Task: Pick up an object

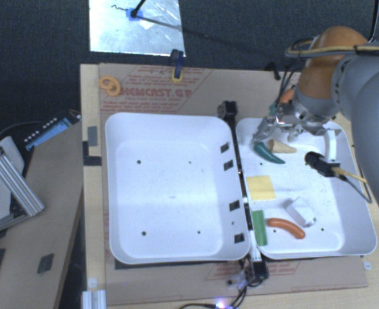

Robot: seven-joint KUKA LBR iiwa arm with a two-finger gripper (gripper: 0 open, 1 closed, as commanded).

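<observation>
Green stick [259, 227] is lying untouched up front while gripper [278, 129], aperture unreadable, is hanging over teal curved piece [267, 152] touching tan wedge [283, 148] at right bin's [368, 235] back, so crowding is risking a double-grab or slip.

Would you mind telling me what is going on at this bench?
The grey arm reaches in from the right, its pincer at the far end of the right bin, right beside a teal curved piece and a beige wedge. Nothing is visibly gripped. A yellow square, a white block, an orange sausage shape and a green stick lie nearer the front.
</observation>
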